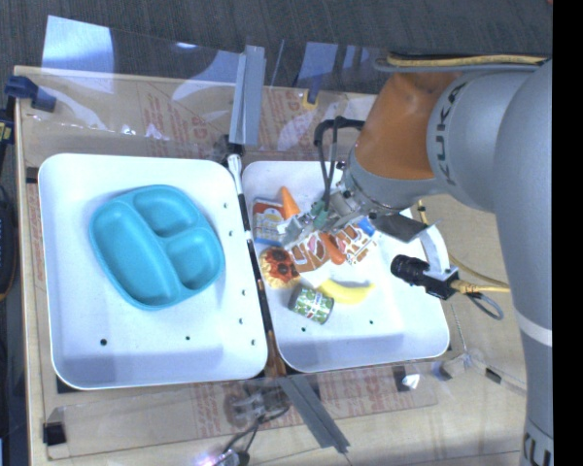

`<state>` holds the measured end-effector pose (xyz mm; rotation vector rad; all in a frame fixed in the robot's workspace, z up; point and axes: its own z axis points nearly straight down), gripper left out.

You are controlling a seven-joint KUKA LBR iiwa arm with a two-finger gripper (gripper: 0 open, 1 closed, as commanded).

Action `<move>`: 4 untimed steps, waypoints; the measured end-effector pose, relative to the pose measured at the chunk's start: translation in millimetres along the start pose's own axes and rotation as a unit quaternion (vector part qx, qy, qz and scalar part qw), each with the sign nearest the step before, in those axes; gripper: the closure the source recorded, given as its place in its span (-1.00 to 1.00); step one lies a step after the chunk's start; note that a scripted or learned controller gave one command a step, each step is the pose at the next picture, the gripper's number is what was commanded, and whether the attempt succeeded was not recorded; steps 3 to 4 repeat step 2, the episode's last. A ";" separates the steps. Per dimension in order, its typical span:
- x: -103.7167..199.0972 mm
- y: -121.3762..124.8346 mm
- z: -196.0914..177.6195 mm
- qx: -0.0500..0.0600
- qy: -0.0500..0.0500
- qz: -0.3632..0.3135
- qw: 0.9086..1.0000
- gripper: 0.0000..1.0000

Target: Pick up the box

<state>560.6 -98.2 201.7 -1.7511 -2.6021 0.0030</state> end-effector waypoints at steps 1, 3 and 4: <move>-1.1 -51.9 -21.7 -0.001 -0.001 -0.025 1.000 1.00; 39.5 3.5 11.7 0.000 -0.001 -0.005 1.000 1.00; 39.5 3.5 11.7 0.000 -0.001 -0.005 1.000 1.00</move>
